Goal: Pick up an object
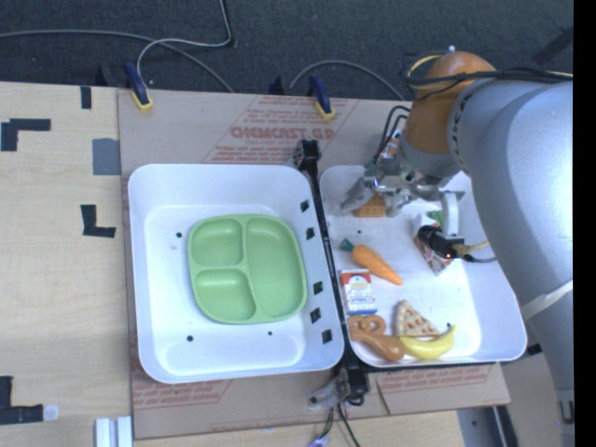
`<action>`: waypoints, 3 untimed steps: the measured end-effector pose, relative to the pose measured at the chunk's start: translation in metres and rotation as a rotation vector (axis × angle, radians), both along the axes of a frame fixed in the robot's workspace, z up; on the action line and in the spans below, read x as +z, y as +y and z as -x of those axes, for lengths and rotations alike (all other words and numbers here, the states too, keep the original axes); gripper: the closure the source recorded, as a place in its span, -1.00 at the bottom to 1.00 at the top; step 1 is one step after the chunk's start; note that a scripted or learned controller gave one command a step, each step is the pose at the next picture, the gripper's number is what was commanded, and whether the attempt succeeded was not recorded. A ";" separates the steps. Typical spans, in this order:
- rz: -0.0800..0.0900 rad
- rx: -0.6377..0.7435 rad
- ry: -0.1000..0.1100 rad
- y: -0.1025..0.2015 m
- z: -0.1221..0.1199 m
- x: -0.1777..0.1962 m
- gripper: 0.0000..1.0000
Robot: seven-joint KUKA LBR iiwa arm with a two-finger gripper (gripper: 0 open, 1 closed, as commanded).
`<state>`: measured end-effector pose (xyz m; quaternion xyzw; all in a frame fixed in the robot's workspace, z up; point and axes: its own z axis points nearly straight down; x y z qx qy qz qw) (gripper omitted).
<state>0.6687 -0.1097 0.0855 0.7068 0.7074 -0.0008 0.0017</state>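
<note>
- While the grey arm reaches in, its gripper [372, 194] hangs low over the right bin's [484, 338] far corner, an orange-brown item [371, 209] just beneath; whether the pincer grasps it cannot be told.
- Carrot [375, 263], small carton [358, 292], pizza slice [413, 322] and banana [430, 345] lie nearer.
- Green divided plate [248, 268] sits in the left bin [158, 343].

The brown cardboard sheet [270, 128] under the two white bins has red letters on it. They look like "CHEMCAST". More red print runs beside that word and on the near edge, but it is too small to read.
</note>
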 end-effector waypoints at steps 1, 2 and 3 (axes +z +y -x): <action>0.000 0.000 0.000 0.004 0.000 0.000 -1.00; 0.000 -0.001 0.001 0.012 0.000 0.000 -1.00; -0.001 0.001 0.001 0.008 0.000 0.000 -1.00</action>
